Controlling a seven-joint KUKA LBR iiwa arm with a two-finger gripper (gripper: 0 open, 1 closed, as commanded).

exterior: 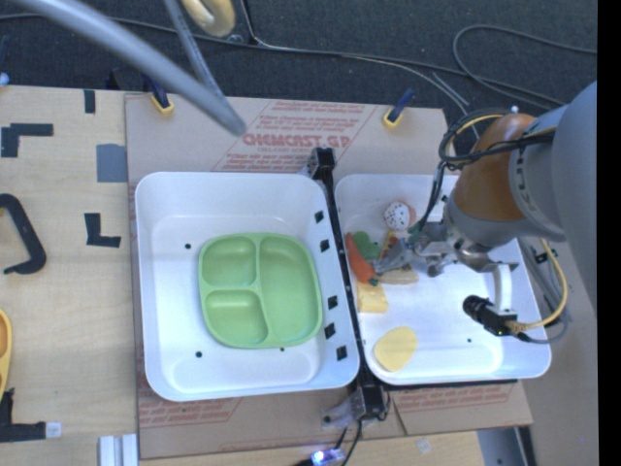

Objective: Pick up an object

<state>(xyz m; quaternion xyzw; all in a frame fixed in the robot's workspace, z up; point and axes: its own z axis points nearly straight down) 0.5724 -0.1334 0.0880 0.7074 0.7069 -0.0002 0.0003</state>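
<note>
The grey arm with its orange band reaches in over the right-hand shallow white bin (505, 362), and its gripper (396, 257) sits low among a small cluster of toy food against that bin's left wall. Whether the gripper is spread or closed, and whether it has hold of anything, cannot be told: the metal parts merge with the items under them.

Taking the gripper as the landmark, an orange carrot-shaped toy (363, 260) lies just beside it toward the divider between the bins, its long axis running roughly along that divider, with a bit of green at its upper end. A pale yellow square block (373, 299) lies just below the gripper, and a round yellow disc-shaped piece (395, 349) sits farther down the same bin, apart from the cluster. A small white speckled ball (396, 216) rests just above the gripper.

The left-hand white bin (160, 212) holds a green divided plastic tray (260, 291), well apart from the gripper.

Judging from this, the carrot toy is the likeliest target; a grasp would need to close across its short width rather than along its length.
</note>
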